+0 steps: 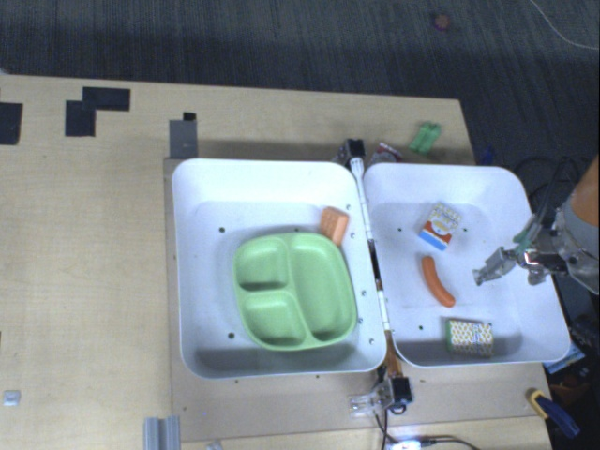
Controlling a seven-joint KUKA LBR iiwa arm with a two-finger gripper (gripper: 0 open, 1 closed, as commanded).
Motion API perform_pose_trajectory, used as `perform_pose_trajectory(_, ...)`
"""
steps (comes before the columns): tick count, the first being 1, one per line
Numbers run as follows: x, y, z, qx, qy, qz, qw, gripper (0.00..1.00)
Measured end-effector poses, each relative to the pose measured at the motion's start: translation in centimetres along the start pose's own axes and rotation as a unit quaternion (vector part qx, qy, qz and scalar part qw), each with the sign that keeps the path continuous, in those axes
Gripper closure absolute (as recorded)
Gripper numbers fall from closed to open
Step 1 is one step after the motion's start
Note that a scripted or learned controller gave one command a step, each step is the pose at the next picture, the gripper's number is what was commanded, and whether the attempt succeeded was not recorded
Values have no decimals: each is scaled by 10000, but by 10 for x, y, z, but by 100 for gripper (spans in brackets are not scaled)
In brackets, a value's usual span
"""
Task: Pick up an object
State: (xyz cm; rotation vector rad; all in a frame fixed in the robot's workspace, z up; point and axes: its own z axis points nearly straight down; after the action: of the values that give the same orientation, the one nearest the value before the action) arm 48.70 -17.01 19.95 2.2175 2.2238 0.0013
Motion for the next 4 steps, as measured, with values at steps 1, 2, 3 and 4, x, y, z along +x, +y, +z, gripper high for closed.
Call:
perform_pose_trajectory(1, 39, 1, 110, -21, -3, -4, 10000, 0)
perform_pose_trajectory(2, 39, 3, 99, -46, -6, -5, 10000, 100)
perform_pose_trajectory(3, 39, 3, 99, -44, -5, -4, 10000, 0)
perform_pose_trajectory(4, 49, 47, 113, -27, -2, -6, 10000, 0)
